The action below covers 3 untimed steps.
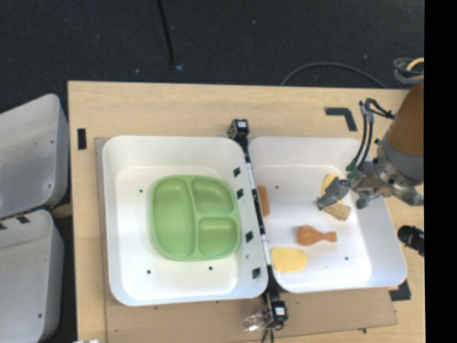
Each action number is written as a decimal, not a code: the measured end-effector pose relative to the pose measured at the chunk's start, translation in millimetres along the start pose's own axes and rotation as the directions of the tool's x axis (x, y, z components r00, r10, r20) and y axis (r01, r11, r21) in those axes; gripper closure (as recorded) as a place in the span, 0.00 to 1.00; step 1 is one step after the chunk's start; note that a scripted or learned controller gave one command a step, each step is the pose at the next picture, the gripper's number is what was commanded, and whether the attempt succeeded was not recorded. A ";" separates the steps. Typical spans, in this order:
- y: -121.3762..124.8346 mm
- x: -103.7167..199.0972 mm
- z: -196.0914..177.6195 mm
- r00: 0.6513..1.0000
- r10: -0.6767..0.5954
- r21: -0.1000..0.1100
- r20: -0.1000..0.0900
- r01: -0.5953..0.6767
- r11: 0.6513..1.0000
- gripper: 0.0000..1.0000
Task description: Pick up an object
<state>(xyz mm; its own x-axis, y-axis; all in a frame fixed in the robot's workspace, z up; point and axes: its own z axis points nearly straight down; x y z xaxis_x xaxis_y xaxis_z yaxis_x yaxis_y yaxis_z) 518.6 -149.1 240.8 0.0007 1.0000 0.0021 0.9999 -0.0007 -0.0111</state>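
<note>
Four small food-like objects are found in the right-hand white bin (371, 263). An orange drumstick-shaped piece (314, 236) is laid flat near the middle, its narrow end turned to the right. Just below and to its left, a pale yellow rounded piece (289, 259) is set against the bin's left wall. A narrow orange-brown strip (263, 200) is stood lengthwise along that same wall, higher up. A tan, waffle-like piece (339, 211) and a yellow piece (329, 183) are seen close together at the upper right, partly hidden.
</note>
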 end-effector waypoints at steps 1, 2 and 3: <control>2.4 0.1 -5.9 1.000 -0.003 -0.012 0.003 0.003 1.000 0.00; -1.9 2.6 38.2 1.000 -0.001 -0.008 0.003 0.001 1.000 0.00; -3.2 1.0 101.8 1.000 0.000 -0.006 0.002 0.000 1.000 0.00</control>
<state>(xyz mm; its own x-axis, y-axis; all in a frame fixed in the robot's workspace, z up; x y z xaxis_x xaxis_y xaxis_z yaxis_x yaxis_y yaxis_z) 514.2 -147.8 139.1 0.0004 1.0000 -0.0001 1.0000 -0.0004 -0.0048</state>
